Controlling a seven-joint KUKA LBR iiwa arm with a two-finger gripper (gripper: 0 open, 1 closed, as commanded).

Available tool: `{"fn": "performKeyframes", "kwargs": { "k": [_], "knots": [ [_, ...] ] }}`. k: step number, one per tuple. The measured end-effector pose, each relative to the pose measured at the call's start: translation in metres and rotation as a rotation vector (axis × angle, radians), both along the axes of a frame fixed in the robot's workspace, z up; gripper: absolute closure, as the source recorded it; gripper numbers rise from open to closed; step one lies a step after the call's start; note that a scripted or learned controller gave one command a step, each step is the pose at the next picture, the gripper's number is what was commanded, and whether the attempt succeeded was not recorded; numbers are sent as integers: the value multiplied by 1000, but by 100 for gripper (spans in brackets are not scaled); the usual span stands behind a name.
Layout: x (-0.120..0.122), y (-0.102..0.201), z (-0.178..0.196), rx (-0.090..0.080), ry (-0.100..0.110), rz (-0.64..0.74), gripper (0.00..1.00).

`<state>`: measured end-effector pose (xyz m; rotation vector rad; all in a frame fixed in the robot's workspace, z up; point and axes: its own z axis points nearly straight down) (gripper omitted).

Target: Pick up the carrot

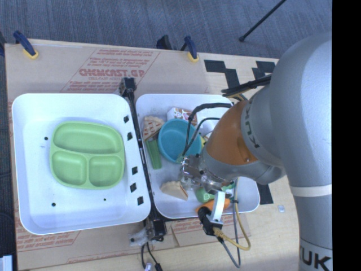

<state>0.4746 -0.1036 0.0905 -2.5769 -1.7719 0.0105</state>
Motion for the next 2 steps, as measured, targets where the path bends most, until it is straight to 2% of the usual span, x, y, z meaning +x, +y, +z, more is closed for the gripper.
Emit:
{"fn": "performKeyframes", "kwargs": {
  "k": [1,2],
  "knots": [
    [2,-41,50,-4,-8,232,100],
    [2,-13,104,-6,-6,-39,100]
  ]
}}
